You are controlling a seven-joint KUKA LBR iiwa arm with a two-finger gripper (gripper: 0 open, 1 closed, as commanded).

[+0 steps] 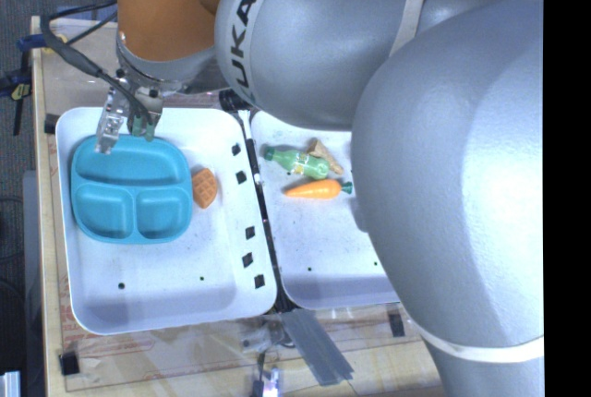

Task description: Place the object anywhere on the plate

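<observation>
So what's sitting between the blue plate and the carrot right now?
In the camera view, a small orange waffle-like piece lies beside the blue plate, then the bins' divider, then bare white floor up to the carrot.

The arm [397, 109] covers the right bin [314, 275] along its far and right sides — those rims are hidden. The green bottle [300, 162] overlaps a tan item [325, 155] — identity cannot be determined. The arm is cut off by the top and bottom edges.
</observation>
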